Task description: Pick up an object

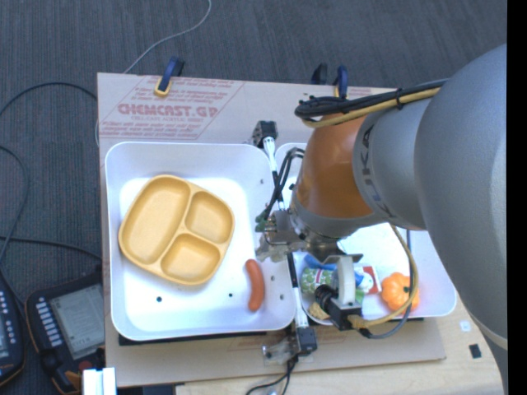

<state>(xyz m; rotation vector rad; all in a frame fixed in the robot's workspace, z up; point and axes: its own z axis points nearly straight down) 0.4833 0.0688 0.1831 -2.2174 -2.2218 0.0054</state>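
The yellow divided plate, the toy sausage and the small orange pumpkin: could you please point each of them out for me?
yellow divided plate (155, 212): camera view, floor of its large compartment.
toy sausage (256, 285): camera view, middle of its length.
small orange pumpkin (396, 290): camera view, its rounded top.

Two bins side by side on the table (165, 109). In the left bin (115, 220): a three-compartment tray (176, 229) toward the left, a sausage (256, 285) lying near the front right corner, close to the wall shared with the right bin. In the right bin (440, 299): a small pumpkin-like fruit (396, 290) near the front right, a packet (313, 276) to its left by the dividing wall. Above the right bin, the arm (346, 171), covering much of it. Clamps (169, 74) along the table's far edge. Left of the table, on the floor, a handheld controller (70, 319), cables trailing behind.
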